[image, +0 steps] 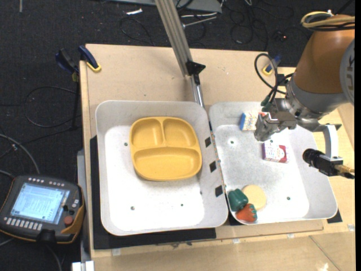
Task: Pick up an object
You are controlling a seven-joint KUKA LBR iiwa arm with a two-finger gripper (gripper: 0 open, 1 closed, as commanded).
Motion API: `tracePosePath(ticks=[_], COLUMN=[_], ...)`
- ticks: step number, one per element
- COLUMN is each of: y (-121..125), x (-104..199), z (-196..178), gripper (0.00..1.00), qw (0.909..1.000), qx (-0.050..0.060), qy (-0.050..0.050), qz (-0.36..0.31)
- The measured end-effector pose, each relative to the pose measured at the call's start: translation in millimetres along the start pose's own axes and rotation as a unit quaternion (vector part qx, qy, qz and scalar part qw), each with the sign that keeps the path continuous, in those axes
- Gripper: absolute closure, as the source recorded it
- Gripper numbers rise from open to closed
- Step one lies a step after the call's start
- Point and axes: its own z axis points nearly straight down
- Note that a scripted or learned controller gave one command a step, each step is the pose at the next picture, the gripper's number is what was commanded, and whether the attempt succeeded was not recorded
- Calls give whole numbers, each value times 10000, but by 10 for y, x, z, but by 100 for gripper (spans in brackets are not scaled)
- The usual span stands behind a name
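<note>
My gripper (264, 130) hangs over the back middle of the right bin (316, 205). A small pink and white packet (274, 152) lies flat just in front of it and slightly right. A small blue and white item (246, 120) sits right behind the gripper on its left, near the bin's back wall. At the bin's front left corner lie a green piece (237, 197), a red piece (246, 212) and a pale tan disc (255, 195). Nothing shows between the gripper's tips.
The left bin (113, 208) holds a yellow divided plate (165, 148). A metal pole (176, 30) slants up from between the bins. A teach pendant (39, 206) lies off the bench at the lower left. A black fitting (318, 160) projects over the right bin's right side.
</note>
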Motion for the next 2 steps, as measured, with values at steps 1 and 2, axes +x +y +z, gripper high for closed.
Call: tracePosePath(ticks=[1, 2], y=[90, 217], x=[520, 1026], z=[-36, 146], gripper=[100, 100], qw=[10000, 10000], qx=[1, 14], qy=[3, 2], qz=[2, 8])
